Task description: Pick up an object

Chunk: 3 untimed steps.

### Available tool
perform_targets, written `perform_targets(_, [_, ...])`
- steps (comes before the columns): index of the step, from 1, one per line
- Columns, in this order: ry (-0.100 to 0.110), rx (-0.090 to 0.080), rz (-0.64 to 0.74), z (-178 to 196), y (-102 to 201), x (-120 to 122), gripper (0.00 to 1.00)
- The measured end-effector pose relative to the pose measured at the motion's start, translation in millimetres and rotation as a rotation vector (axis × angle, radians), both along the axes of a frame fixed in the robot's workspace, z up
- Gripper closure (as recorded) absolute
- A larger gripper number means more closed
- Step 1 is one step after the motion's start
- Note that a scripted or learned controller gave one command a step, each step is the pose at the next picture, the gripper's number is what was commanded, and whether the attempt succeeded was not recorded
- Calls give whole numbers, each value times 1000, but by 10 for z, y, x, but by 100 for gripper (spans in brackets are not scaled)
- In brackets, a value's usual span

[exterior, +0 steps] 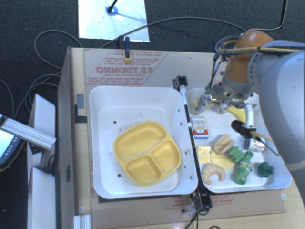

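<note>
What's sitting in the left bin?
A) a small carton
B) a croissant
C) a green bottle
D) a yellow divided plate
D: the yellow plate with three compartments lies in the left bin, while the croissant, green bottle and carton all lie in the right bin.

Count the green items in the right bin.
3: a green bottle near the front, a leafy green piece just behind it, and a small dark green item to its right. The arm may hide others.
</note>
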State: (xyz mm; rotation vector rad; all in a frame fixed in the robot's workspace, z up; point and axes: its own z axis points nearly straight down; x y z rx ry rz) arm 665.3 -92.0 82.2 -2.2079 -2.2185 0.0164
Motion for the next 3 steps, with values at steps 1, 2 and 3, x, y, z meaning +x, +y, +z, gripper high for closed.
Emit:
perform_targets(1, [-18, -3, -3, 132, -545, -419, 0])
perform_targets(2, [5, 3, -7, 27, -368, -40, 0])
perform_targets(3, [-26, -4, 1, 180, -363, 27, 100])
